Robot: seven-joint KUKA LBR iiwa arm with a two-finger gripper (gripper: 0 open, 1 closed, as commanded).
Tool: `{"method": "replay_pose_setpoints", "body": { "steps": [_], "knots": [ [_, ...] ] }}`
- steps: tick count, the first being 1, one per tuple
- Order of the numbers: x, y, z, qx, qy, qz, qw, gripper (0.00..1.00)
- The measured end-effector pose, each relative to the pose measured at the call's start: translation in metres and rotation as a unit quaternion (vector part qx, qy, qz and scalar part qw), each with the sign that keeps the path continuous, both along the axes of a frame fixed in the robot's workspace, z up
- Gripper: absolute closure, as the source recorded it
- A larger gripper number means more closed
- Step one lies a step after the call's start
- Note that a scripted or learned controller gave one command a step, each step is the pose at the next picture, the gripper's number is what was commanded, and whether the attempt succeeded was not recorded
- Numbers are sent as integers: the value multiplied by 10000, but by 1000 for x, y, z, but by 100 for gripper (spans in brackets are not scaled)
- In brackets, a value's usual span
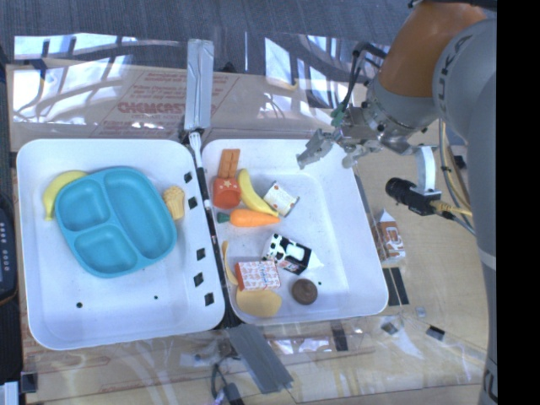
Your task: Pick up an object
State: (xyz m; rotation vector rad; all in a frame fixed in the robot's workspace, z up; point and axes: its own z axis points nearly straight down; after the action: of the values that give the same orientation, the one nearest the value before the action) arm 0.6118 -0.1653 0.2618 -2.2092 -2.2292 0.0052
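In the camera view, the gripper (331,153) is seen above the far right corner of the right bin (359,243), fingers spread, with nothing held between them. The nearest object, a small white carton (281,198), lies below and to the left of it, beside a banana (251,192) whose long axis runs diagonally.

Bins (337,226) — white, matt, faintly speckled plastic. Tray (114,219) — smooth blue plastic with a soft sheen. Banana (251,192) and carrot (251,218): glossy moulded plastic. Arm (439,49): smooth grey casing, glossy orange band. Bench (126,99): clear reflective sheet over brown cardboard.
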Motion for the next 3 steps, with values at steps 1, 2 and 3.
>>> {"method": "replay_pose_setpoints", "body": {
  "steps": [1, 2, 3],
  "knots": [
    [-17, 35, -141, -50, -164, 524, 9985, 0],
    [0, 24, -168, -1, -30, 766, 9971, 0],
    [22, -12, -151, 55, 91, 2116, 9773, 0]
  ]
}}
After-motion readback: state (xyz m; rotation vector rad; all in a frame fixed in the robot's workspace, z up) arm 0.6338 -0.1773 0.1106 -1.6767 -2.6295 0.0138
